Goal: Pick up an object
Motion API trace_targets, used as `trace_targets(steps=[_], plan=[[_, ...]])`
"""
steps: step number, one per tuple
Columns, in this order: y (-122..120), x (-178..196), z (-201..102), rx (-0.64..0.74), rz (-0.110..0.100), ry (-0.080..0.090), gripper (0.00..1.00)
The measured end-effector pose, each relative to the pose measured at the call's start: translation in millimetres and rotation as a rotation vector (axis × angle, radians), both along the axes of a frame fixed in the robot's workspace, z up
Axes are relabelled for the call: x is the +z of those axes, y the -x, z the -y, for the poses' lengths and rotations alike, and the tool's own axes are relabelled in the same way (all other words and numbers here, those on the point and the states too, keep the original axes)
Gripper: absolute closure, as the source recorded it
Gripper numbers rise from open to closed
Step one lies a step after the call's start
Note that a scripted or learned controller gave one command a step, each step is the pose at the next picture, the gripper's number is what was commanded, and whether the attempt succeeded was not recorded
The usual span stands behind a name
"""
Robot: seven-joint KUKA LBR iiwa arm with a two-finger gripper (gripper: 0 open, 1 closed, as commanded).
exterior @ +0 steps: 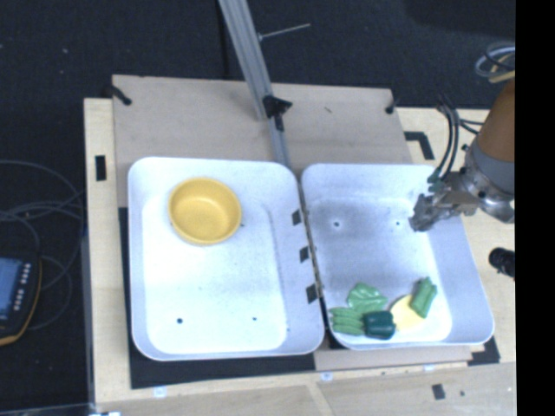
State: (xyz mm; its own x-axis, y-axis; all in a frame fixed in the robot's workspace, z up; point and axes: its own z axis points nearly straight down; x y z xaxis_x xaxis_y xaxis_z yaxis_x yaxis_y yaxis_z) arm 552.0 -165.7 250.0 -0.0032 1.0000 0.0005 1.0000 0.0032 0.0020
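Observation:
A yellow bowl [205,211] sits in the upper left of the left bin [156,310]. In the right bin [364,198], near its front edge, lies a cluster of small items: a light green leafy piece [365,298], a green piece [346,321], a dark teal block [378,324], a yellow piece [404,313] and a green piece [424,296] at the right. My gripper [422,215] hangs over the right bin's upper right part, well behind the cluster, with nothing seen between its fingers.
A grey metal rail [250,50] slants down from the top to the gap between the bins. The arm's wrist and cables [486,159] stand over the right bin's right rim. A handheld device [16,289] lies off the bench at left.

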Motion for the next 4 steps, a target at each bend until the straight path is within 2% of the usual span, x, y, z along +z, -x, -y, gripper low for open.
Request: trace_targets(steps=[2,3,4], plan=[[-4.1,2.1,-111.9,0.001,-0.001,0.000,1.00],[12.6,2.8,-159.4,0.001,-0.001,0.000,1.00],[15.8,9.2,-207.7,0.001,-0.001,-0.001,1.00]])
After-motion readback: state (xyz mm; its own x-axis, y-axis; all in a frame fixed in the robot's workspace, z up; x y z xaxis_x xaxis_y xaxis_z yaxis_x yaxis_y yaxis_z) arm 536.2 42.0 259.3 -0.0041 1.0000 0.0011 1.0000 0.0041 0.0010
